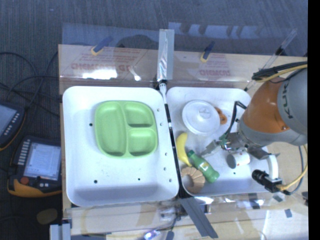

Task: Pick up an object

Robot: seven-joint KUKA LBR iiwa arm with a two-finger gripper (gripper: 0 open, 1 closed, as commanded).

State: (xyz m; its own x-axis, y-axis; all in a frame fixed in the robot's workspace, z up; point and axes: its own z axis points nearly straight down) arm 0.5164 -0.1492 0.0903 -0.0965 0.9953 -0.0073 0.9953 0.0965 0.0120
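Observation:
The right bin point(240, 95) holds several objects. A white round lidded bowl point(200, 116) sits at its back, with a small orange item point(221, 117) just right of it. A yellow banana point(182, 148) lies along the left wall. A green bottle point(204, 167) lies slanted beside it, and a brown wooden piece point(193, 179) rests in the front corner. My gripper point(221, 154) hangs low over the bin's middle, just right of the green bottle and in front of the bowl. It is open, with nothing between its fingers.
The left bin point(75, 149) carries a green divided plate point(126, 128). A ridge where the two bins meet point(169, 134) runs between them. The arm's orange band point(265, 115) and its cables cover the right bin's right side.

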